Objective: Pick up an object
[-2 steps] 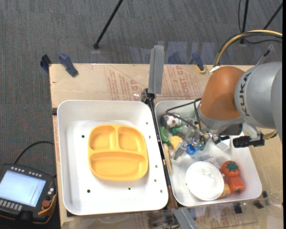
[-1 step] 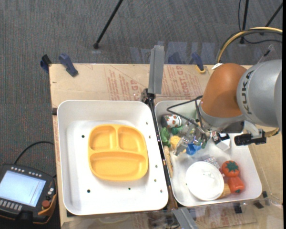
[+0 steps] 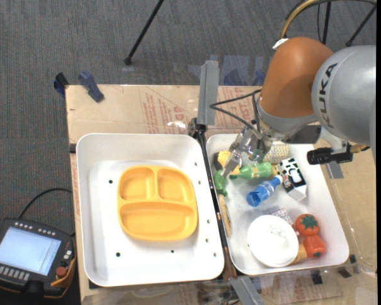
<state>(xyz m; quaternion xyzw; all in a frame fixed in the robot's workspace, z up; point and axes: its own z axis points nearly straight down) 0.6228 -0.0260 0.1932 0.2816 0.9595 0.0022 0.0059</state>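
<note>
A green bottle (image 3: 257, 171) lies on its side among clutter in the right bin (image 3: 340, 224).

you're looking down from one fixed camera above the bench (image 3: 140, 110), tilted at a slant, far enough back to catch both bins (image 3: 89, 189), floor beyond, arm (image 3: 330, 88) entering from the right.

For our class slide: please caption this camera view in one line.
KUKA arm's gripper over cluttered right bin; yellow divided plate in left bin.
</note>
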